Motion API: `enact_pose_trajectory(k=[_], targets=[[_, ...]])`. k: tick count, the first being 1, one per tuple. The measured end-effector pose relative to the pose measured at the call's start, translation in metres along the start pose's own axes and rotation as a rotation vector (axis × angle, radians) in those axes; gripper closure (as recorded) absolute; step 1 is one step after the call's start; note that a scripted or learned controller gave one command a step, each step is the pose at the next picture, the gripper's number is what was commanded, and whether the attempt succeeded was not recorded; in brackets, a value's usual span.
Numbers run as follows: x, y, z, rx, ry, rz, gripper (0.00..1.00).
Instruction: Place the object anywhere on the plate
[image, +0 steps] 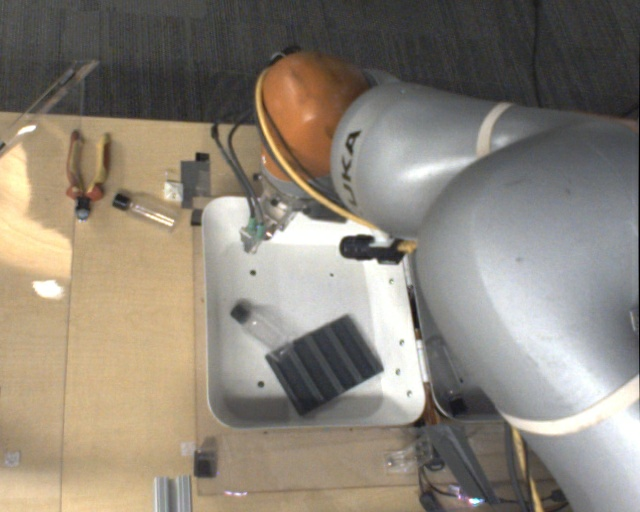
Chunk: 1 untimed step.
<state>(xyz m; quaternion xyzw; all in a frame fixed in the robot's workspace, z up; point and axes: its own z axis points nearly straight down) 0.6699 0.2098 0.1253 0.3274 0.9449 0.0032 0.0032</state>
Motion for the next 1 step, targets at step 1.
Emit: enact_pose_trajectory(k=[1], targets=[[0.0517, -0.0111, 0.0331, -0.005, -0.002, -0.041, 1.00]])
